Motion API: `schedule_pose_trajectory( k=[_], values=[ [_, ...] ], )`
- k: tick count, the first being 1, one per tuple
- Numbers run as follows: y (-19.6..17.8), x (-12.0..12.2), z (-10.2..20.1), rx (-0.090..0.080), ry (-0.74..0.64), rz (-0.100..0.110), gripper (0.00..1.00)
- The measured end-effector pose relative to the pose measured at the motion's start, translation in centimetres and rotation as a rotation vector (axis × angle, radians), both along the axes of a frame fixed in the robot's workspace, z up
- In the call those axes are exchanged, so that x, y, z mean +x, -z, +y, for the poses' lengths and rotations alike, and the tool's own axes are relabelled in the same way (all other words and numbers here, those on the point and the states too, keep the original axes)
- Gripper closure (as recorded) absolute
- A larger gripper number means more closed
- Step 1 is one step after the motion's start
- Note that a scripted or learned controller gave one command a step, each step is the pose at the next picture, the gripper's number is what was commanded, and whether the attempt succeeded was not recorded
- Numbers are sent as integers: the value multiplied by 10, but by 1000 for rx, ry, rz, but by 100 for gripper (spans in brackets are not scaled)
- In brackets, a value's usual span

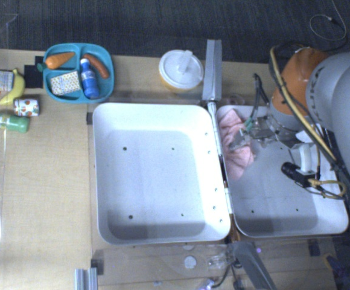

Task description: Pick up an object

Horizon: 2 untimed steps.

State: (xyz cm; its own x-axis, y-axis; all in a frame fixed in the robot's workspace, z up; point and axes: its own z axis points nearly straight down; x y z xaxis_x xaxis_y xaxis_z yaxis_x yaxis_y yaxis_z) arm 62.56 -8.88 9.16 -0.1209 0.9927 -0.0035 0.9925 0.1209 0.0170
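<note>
Far to the left of your gripper, the blue tray and the yellow-lidded cup sit out on the bench, beyond reach of this attempt. Nearer, the left bin lies just across the divider. Right at the fingertips, the pink cloth lies bunched against the right bin wall, and that is your target. The jaws look spread over its upper fold, nothing clamped between them, though the view is blurry there. Your risk, as I judge it: soft fabric pressed to the wall may let one finger catch the rim, or the fingers may pinch only a loose edge that slips out on the lift. To the right, the hanging cables could snag.
</note>
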Motion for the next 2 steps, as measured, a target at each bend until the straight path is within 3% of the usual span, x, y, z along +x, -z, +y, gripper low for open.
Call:
schedule_pose_trajectory(
  k=[1,2],
  values=[
    [-10,2,2,3,-3,-2,100],
    [-93,44,43,-2,-204,14,100]
  ],
)
